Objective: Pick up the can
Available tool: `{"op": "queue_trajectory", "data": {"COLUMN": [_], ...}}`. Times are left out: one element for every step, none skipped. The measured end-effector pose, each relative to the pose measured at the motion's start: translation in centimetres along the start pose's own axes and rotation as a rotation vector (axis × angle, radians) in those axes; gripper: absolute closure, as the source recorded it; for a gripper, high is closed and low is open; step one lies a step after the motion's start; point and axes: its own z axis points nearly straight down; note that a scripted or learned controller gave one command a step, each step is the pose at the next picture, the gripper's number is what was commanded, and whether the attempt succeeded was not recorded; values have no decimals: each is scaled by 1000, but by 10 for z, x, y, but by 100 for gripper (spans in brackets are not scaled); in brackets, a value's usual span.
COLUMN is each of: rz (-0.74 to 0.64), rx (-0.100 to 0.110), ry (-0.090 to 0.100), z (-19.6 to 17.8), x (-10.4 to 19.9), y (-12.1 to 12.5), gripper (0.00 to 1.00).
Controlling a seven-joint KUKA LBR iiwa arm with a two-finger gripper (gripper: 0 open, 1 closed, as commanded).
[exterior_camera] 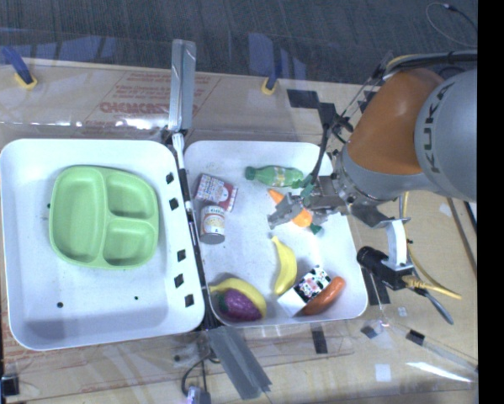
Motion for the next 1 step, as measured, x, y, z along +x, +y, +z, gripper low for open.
{"op": "queue_trajectory", "data": {"rz": [68], "rx": [1], "ry": [0], "z": [111], "x": [34], "y": [30], "gripper": [0]}}
